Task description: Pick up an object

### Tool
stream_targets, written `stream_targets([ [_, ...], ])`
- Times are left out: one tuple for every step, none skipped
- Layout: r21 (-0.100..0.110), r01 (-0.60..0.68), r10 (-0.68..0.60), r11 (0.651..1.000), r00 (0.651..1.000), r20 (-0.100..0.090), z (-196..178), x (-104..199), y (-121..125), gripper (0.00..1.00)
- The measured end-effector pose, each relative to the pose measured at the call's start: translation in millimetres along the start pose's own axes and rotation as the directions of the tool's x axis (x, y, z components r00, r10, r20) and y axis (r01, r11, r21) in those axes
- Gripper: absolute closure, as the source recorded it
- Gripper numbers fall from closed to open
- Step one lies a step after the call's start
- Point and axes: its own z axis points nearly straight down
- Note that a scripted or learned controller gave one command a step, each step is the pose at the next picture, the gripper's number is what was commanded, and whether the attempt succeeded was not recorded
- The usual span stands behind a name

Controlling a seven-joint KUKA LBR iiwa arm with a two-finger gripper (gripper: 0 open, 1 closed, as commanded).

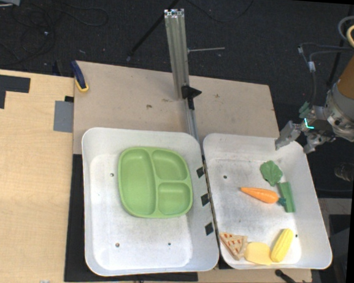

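grey gripper [295, 139] — fingers spread, empty — above bin [316, 242].

I can read no text, label, brand, number or sign anywhere here: nothing legible on my bins [101, 162], the green plate [155, 182], the toy food, the tabletop [138, 91] or the metal post [177, 51]
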Motion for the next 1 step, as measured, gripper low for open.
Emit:
stream_targets([
  [-0.001, 0.000, 0.000, 1.000, 1.000, 0.000, -0.6, 0.0, 0.3, 0.00],
])
